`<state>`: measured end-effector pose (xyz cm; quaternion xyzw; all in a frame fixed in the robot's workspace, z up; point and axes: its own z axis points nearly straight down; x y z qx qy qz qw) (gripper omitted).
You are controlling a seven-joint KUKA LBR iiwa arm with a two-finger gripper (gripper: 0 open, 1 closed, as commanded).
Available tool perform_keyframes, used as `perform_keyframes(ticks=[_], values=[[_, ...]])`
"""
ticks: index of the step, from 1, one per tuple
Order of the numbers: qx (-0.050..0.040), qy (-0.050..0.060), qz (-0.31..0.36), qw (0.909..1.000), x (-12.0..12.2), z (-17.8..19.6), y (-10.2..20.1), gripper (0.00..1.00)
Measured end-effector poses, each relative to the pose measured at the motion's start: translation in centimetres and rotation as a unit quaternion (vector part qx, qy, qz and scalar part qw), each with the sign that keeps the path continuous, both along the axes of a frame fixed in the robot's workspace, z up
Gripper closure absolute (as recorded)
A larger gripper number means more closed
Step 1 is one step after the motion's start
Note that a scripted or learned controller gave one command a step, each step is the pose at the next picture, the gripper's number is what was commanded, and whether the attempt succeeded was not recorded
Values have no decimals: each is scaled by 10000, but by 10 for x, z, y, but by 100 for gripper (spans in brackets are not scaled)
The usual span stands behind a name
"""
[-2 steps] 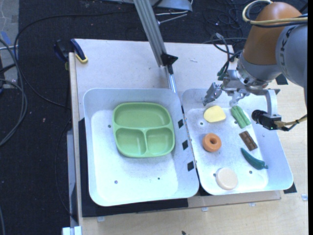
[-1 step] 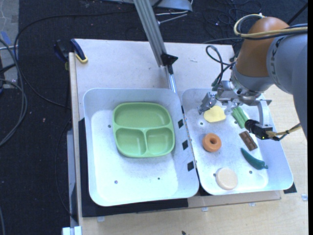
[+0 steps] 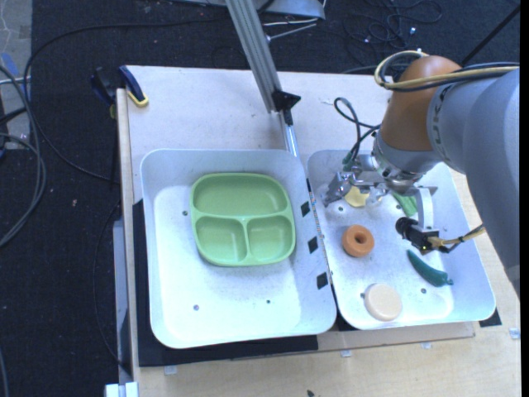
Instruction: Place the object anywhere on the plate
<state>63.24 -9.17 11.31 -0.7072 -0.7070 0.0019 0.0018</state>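
Gripper [image 3: 357, 187] low over right bin [image 3: 471, 292]

Even overhead light washes the two shallow white bins [image 3: 165, 304] pale; shadows stay soft, detail slightly grainy throughout.

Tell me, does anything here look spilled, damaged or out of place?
Nothing stands out. The plate lies flat in the left bin. The donut, the disc and a green piece lie apart in the right bin.
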Motion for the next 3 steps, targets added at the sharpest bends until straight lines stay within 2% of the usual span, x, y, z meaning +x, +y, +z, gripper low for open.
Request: perform_keyframes(ticks=[1, 2, 3], values=[[-5, -21, 0, 10000, 0, -21, 0, 0], [-7, -39, -2, 10000, 1, -10, 0, 100], [-5, -62, -3, 10000, -1, 54, -1, 100]])
